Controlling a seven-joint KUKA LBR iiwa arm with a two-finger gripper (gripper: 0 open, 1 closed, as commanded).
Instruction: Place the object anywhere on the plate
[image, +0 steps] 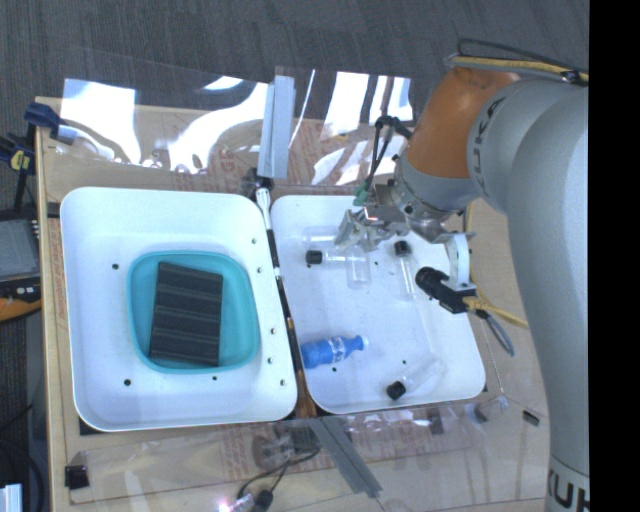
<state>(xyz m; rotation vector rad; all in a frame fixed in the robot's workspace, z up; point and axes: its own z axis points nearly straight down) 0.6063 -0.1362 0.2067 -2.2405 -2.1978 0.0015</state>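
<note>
Because the teal plate (240, 300) already carries a dark ribbed block (186, 313), any object must land on its bare rim. The blue bottle (331, 350) lies right of the plate, in the right bin (455, 385), its long axis roughly level, cap pointing away from the plate. Farther off, the gripper (362, 232) hovers; whether its fingers are parted I cannot tell.

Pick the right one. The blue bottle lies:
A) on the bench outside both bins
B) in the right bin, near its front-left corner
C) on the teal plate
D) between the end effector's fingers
B: the blue bottle lies on its side on the floor of the right bin, apart from the teal plate in the left bin.
</note>
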